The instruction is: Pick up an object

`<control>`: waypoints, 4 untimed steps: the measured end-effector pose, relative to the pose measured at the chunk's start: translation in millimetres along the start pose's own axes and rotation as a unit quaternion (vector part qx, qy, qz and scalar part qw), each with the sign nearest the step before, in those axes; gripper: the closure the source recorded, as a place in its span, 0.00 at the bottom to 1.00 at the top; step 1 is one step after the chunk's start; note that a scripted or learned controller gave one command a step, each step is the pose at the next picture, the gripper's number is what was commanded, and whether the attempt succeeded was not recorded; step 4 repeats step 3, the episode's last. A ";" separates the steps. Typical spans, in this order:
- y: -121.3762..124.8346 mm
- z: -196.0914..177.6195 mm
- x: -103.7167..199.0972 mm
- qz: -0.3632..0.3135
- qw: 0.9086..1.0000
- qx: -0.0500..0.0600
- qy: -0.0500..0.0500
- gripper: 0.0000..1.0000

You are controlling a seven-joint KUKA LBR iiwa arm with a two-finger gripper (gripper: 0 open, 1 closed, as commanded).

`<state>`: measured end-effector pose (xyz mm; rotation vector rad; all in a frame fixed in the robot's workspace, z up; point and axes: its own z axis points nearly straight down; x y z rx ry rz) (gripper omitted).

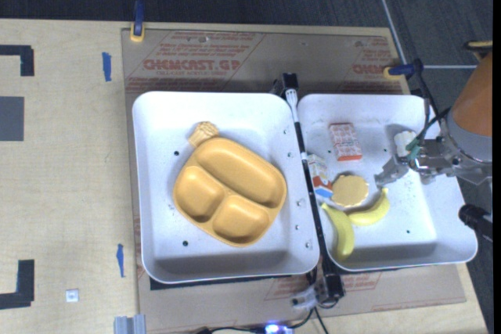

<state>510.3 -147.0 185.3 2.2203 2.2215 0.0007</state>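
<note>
Right now the gripper (385, 174) sits low over the right bin (450, 242), coming in from the right side, with its tip angled down and to the left. Whether it is parted or closed I cannot tell; the tip is small and blurred, and nothing visibly sits in it.

Just left of the tip, near but apparently not touching, is a small round yellow-tan disc (350, 189). That looks like the likely target. It lies on the bin floor toward the left wall, resting against or on the upper part of a banana (352, 220). So the next move likely turns on a short shift left and slightly down the view from the tip. The disc is round, so no long axis matters for it.

The banana is yellow and curved, bending from below the disc down along the divider and out to the right beneath the disc. Its long run goes roughly up-down in the view near the left wall.

Further out: a small red-and-white packet (344, 141) lies above the disc, well apart from the tip. Some small red, white and blue bits (318, 177) sit by the divider.

The left bin (156, 246) holds a big yellow three-section tray (228, 190), well apart from the arm.
</note>
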 end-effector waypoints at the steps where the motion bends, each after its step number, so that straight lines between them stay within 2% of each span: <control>1: -9.1 99.0 39.4 0.000 1.000 -0.001 0.000 0.00; 2: -7.9 88.3 38.6 0.001 1.000 -0.004 -0.001 1.00; 3: 37.6 0.2 105.5 0.000 1.000 0.000 0.001 1.00; 4: 37.6 0.2 105.5 0.000 1.000 0.000 0.001 1.00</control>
